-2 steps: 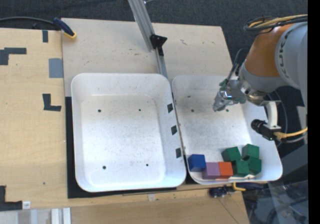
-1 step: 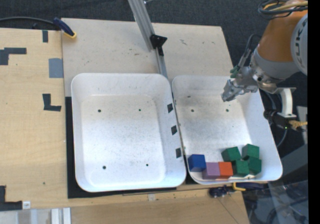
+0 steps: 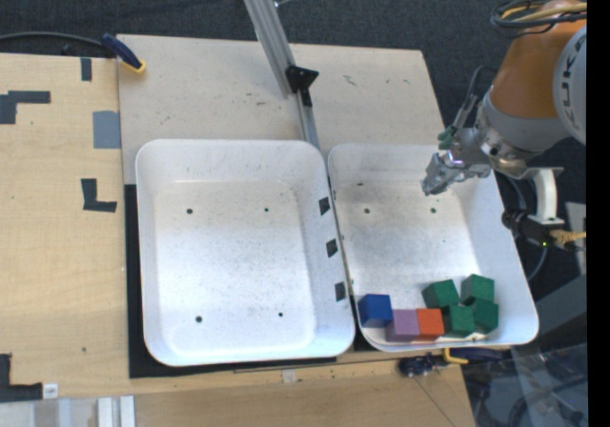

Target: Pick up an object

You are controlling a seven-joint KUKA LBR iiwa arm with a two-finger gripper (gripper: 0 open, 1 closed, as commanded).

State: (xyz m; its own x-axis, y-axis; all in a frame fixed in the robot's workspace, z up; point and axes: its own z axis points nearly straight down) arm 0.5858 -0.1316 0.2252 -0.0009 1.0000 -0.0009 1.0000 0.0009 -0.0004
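Note:
Several small blocks lie bunched in the near right corner of the right bin: a blue block, a purple block, an orange block, and green blocks stacked beside them. My gripper hangs over the far right part of that bin, well away from the blocks. Its small dark fingers point down and I see nothing between them.
The left bin sits beside the right one, with black clips along the shared edge. A slanted metal pole crosses the bench behind the bins. A blue and yellow tool lies at the far left of the bench.

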